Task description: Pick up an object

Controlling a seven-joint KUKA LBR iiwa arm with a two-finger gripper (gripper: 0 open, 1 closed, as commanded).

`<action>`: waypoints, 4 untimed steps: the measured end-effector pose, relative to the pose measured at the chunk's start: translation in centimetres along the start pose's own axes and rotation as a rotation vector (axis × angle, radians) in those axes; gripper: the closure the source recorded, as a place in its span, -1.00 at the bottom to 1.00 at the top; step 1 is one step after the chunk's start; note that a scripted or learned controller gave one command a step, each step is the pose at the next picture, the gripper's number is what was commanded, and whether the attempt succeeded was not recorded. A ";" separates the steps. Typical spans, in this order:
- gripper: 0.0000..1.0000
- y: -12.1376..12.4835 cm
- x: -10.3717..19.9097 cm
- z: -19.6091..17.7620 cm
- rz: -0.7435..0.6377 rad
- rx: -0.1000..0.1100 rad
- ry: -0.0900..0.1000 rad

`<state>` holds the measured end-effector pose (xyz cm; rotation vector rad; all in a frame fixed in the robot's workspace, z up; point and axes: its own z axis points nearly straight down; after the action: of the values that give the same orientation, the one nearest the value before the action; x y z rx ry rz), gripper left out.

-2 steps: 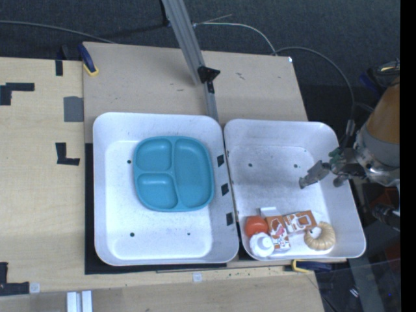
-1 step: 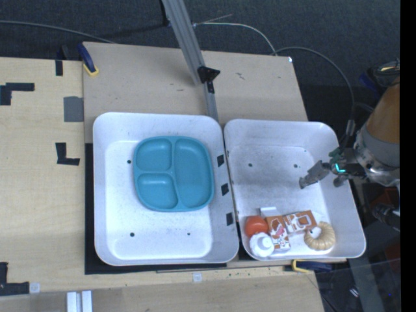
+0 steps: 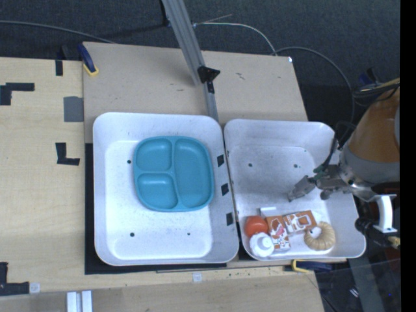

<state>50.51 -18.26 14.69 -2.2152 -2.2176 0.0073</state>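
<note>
While the arm (image 3: pixel 374 145) leans in from three o'clock, the things nearest the camera lie along the near edge of the right bin (image 3: pixel 279 132): a white bottle with a red cap (image 3: pixel 259 236) at about seven o'clock of that bin, a flat red-and-white packet (image 3: pixel 289 228) just beside it, and a tan ring-shaped pastry (image 3: pixel 320 236) toward five o'clock, touching the packet's end. Just beyond them, at about four o'clock of the bin, the claw (image 3: pixel 303 190) hangs over bare white floor with nothing between its fingers; whether they are spread or closed I cannot tell. Left of it, the left bin (image 3: pixel 107 174) holds a blue divided plate (image 3: pixel 173 173) near its middle. Farther off, at twelve o'clock, a grey metal pole (image 3: pixel 188 34) slants across the tabletop (image 3: pixel 143 77).
</note>
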 end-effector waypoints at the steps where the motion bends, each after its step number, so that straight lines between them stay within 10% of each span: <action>1: -1.00 -0.1 0.1 5.4 0.000 -0.001 0.000; 2: 1.00 0.0 0.1 4.1 -0.001 -0.004 0.000; 4: 1.00 0.0 0.7 -4.3 -0.001 -0.011 -0.003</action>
<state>50.56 -17.54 19.00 -2.2211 -2.2253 -0.0021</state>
